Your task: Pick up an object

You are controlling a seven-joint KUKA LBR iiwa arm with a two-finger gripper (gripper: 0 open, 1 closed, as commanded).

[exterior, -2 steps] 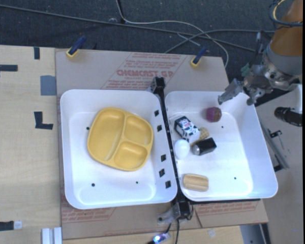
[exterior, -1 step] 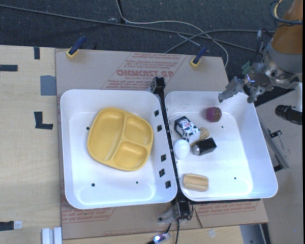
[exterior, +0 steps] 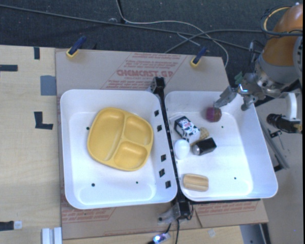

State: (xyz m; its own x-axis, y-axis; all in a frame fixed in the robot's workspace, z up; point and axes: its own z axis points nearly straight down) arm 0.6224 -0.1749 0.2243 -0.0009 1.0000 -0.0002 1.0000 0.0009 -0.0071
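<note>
The right bin [exterior: 249, 156] holds a small dark red ball [exterior: 213, 114], a black and white toy [exterior: 186, 127], a white egg-shaped piece [exterior: 182, 149], a black cylinder [exterior: 204, 146] and a tan bread-like block [exterior: 195, 182]. My gripper [exterior: 236, 98] hangs at the bin's upper right, just right of and above the red ball. Its two grey fingers [exterior: 224, 98] stand spread apart with nothing between them. The left finger's tip is close to the ball; I cannot tell whether it touches.
A yellow divided plate [exterior: 120, 138] lies in the left bin [exterior: 76, 151]. A black divider with clips [exterior: 165, 136] runs between the bins. Cables cross the dark floor behind the bench, and yellow clamps [exterior: 198, 56] hold the cardboard's far edge.
</note>
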